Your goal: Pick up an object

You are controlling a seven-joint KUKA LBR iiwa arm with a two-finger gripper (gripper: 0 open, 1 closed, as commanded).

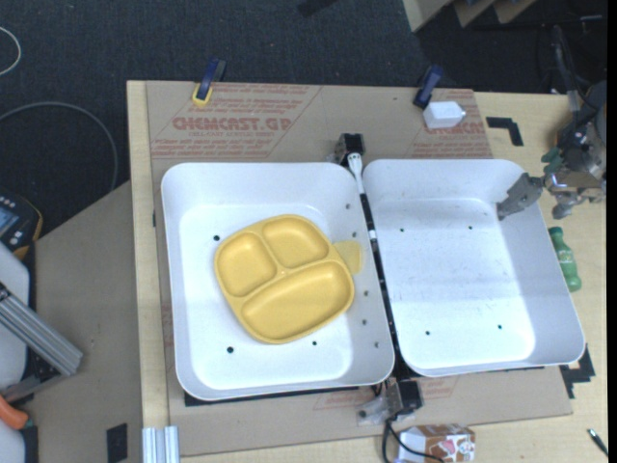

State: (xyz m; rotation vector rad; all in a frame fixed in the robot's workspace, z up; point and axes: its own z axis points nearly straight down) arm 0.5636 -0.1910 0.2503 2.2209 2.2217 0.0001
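A yellow plate (282, 277) with three compartments lies flat in the left white bin (183, 201), a little right of its middle. A small pale-yellow piece (349, 255) sticks out from under the plate's right edge. My gripper (538, 201) hangs over the far right corner of the right white bin (453, 258), far from the plate. Its fingers stand apart, one grey finger (518, 196) reaching over the bin's floor, with nothing between them.
A green object (566, 258) lies just outside the right bin's right rim, below the gripper. A small white block (443, 115) and two blue clamps (207, 80) (427, 86) sit on the board behind the bins. A black divider (371, 249) runs between the bins.
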